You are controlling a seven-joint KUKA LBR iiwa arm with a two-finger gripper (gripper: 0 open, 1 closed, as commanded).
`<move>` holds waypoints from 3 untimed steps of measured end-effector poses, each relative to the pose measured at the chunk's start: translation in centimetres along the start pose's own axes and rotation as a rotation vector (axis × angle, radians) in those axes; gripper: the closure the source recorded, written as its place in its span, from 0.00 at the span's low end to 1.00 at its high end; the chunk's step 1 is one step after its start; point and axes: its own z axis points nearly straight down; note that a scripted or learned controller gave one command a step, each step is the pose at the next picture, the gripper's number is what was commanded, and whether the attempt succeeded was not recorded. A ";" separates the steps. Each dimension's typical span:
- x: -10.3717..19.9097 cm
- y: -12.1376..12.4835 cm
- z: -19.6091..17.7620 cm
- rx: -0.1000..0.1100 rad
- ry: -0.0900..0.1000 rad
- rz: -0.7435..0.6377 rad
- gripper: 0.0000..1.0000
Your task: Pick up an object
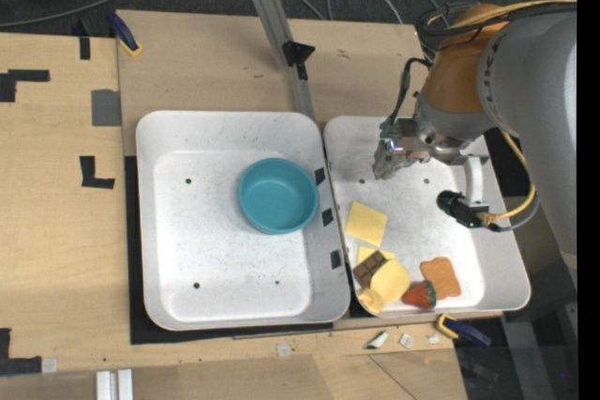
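Right bin: food pieces crowd front edge; back open.

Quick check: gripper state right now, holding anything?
Gripper: over the right bin, nothing seen in it; open or closed cannot be told.

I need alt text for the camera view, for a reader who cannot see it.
A grey robot arm's pincer hangs over the upper part of the right bin, whose lower part holds a yellow slice and small toy foods. The left bin holds a blue bowl.
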 end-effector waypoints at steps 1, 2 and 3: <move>0.8 0.6 -4.7 -0.001 0.000 -0.001 1.00; 0.1 0.4 -10.8 -0.003 -0.001 0.000 1.00; 5.7 -2.4 -10.8 0.003 0.001 -0.005 1.00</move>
